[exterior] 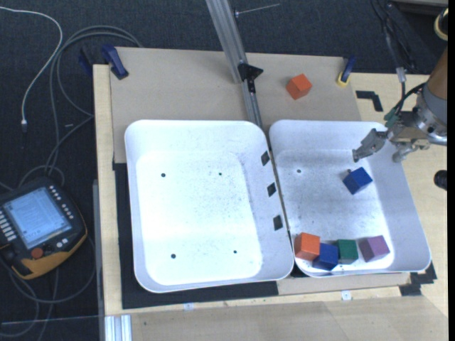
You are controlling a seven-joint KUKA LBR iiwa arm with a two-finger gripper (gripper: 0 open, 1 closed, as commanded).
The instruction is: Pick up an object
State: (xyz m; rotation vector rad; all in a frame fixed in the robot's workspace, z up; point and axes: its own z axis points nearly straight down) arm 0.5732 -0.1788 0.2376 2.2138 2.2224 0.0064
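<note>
In the right bin (412, 219), mid-right of frame, my jaws (384, 146) hang spread with nothing between them, just above the blue cube (357, 180). Looks light, rigid, probably slick; I'd pinch two flat opposite faces.

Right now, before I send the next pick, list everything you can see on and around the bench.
Blue cube: 1, blue, alone in the right bin's upper half, just below the gripper.
Row of cubes: 4, orange, blue, green, purple, along the right bin's near wall.
Orange cube outside: 1, orange, on the bench board behind the bins.
Bins: 2, white, left and right, side by side.
Clamps: 2, blue and blue-yellow, at the board's far edge.
Metal rail: 1, silver, running down between the bins.
Pendant: 1, grey-orange, on the floor at left.
Gripper: 1, grey, open, over the right bin, holding nothing.
</note>
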